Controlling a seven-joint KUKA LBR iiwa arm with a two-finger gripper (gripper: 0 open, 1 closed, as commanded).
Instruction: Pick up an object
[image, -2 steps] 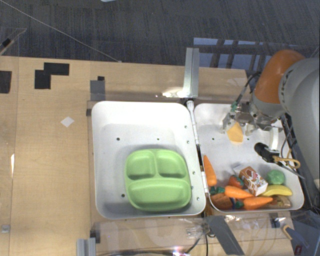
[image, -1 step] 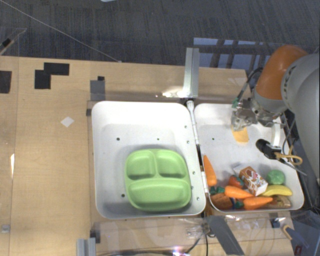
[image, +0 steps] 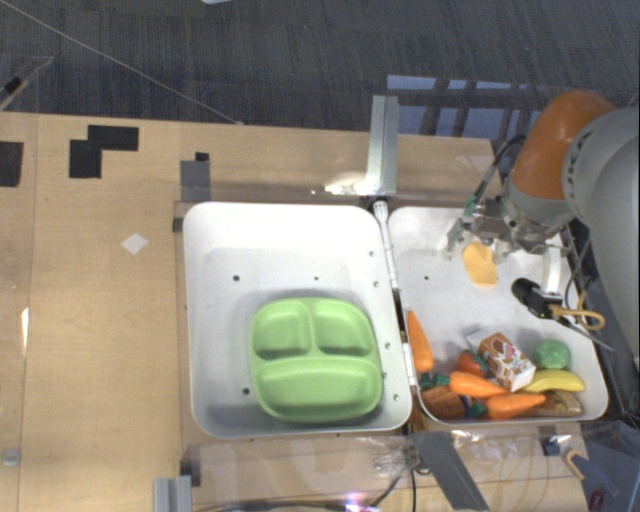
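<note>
**Grasp under way at the far end of the right bin**

The gripper (image: 487, 238) is seen low over the far part of the right bin (image: 436, 300), with a pale yellow-orange piece (image: 481, 266) directly at its tip, on the side towards the camera. How far the gripper is open cannot be told, and a hold on the piece is not confirmed; the two overlap in the view, and contact is only probable. The step in hand is judged to be the grasp itself, or the first of the lift. A closed grip must be secured next, followed by a straight rise, so that the piece is not dragged against the bin wall just beside it.

Further from the gripper, towards the near end of the same bin, a heap of toy food is gathered: a carrot (image: 419, 345) along the dividing wall, a small printed box (image: 505, 362), a green round item (image: 551, 353) and a banana (image: 557, 381). This heap is kept well apart from the tip.

Beyond the divider, to the other side of the gripper, the left bin (image: 215, 290) is occupied by a green divided plate (image: 315, 357).

Both bins are set on a pale wooden bench (image: 90, 330) marked with black shapes (image: 100, 148). Dark carpet (image: 200, 60) is laid behind the bench.
</note>
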